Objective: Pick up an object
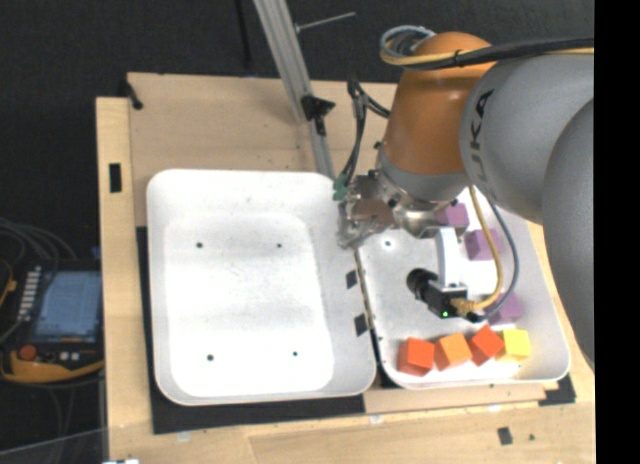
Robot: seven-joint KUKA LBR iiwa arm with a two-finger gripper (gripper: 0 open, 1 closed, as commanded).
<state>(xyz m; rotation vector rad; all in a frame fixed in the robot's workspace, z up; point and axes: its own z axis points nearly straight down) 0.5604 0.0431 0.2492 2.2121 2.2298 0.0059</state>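
Hovering at the upper left corner of the right bin (390, 297), the pincer (360, 217) stands well apart from the orange blocks (416, 355) and yellow block (516, 342) on the bin's lower edge, with purple blocks (480, 245) nearer. Whether it is spread or pressed together I cannot tell. Descending here, it would likely strike the bin wall or close on bare floor.

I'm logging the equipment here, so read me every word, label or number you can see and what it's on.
"KUKA": black letters, sideways, on the grey arm, partly hidden.
Blue screen of the handheld unit: too blurred to read.
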